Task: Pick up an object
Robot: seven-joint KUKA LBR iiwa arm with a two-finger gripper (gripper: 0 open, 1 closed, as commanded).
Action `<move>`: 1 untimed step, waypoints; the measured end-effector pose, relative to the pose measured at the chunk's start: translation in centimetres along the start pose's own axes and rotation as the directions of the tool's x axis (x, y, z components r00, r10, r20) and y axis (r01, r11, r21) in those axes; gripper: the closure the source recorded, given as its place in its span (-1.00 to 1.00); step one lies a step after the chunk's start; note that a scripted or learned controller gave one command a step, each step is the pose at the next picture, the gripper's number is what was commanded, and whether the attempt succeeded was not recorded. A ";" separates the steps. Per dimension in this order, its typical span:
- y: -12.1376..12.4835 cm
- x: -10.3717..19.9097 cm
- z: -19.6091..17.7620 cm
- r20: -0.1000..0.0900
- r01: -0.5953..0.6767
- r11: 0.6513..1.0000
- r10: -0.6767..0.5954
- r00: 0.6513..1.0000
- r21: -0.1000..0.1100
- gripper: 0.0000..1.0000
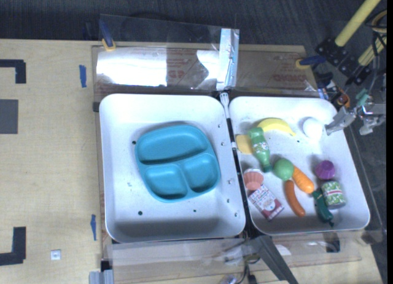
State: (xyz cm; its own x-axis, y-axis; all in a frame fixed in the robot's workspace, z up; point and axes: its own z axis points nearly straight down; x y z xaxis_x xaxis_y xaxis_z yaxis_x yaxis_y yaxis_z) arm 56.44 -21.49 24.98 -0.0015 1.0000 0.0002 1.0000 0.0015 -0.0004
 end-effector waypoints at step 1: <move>3.0 5.3 7.9 -0.002 0.207 0.978 -0.207 0.978 0.002 -1.00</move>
State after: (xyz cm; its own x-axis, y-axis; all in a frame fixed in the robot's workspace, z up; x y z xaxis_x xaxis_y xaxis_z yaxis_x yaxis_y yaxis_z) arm 59.38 -16.14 17.12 -0.2084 0.9780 0.0022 0.9780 0.2084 -0.0028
